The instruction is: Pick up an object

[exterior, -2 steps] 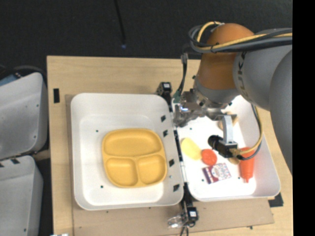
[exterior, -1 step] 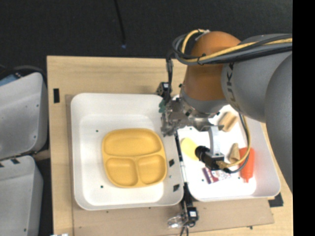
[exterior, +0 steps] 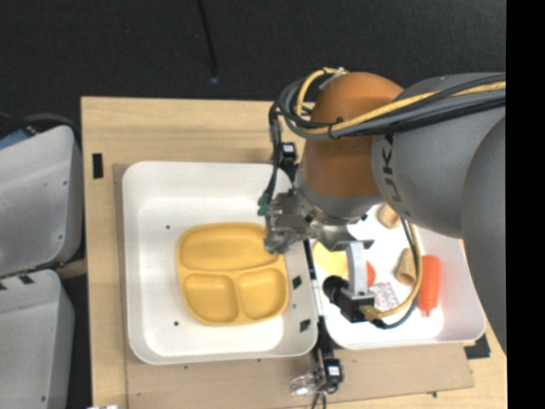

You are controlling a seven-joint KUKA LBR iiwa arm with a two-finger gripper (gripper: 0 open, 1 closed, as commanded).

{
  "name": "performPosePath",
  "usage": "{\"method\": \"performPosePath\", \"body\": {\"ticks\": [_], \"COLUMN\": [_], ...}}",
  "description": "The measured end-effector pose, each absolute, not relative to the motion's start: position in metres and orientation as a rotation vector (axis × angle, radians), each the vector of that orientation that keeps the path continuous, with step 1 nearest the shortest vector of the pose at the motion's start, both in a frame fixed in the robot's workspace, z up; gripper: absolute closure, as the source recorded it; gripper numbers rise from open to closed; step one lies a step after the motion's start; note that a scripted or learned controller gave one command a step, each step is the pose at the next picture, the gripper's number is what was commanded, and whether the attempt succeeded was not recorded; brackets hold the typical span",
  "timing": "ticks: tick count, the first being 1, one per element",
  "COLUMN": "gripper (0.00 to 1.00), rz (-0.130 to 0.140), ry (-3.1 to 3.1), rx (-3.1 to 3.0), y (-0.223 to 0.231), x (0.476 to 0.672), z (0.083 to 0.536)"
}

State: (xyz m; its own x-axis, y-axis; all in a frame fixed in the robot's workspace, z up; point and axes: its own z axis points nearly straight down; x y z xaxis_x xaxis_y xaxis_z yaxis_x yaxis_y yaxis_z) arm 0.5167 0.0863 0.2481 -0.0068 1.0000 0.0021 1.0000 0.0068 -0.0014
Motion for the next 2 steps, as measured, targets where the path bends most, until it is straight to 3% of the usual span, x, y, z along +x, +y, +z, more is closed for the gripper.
{"method": "performPosePath", "body": {"ticks": [1, 2], "gripper": [1.00, 0.00], "rz": [0.002, -0.002], "ry": [-2.219, -2.217], "rx": [-2.224, -2.226], "y": [0.0880, 0.0887], "x": [0.4952, 0.4960], "z": [0.2334, 0.2337]}}
